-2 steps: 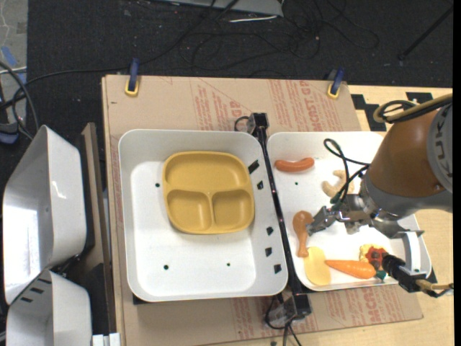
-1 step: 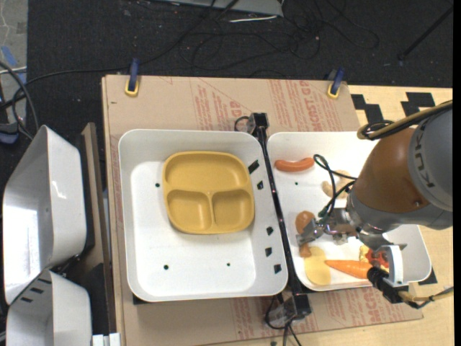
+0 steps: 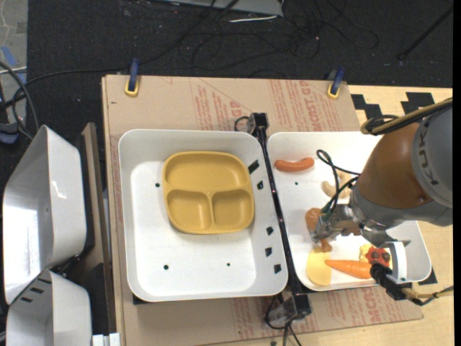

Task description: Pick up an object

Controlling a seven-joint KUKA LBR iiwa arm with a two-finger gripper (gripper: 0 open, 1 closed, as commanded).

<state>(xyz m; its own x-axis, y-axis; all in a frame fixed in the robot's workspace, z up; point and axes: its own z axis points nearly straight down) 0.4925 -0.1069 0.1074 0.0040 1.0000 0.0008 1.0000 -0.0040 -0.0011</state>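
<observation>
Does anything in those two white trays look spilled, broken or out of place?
Nothing stands out. The yellow divided plate lies flat in the left bin. In the right bin, the hot dog, carrot and other toy food lie loose but intact, with the gripper lowered among them.

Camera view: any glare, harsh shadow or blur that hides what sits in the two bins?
Camera view: lighting is even and soft, the left bin and yellow tray sharp, without glare; faint shadows only. The arm covers part of the right bin; the gripper area is dark and slightly soft, though the carrot and sausage read clearly.
</observation>
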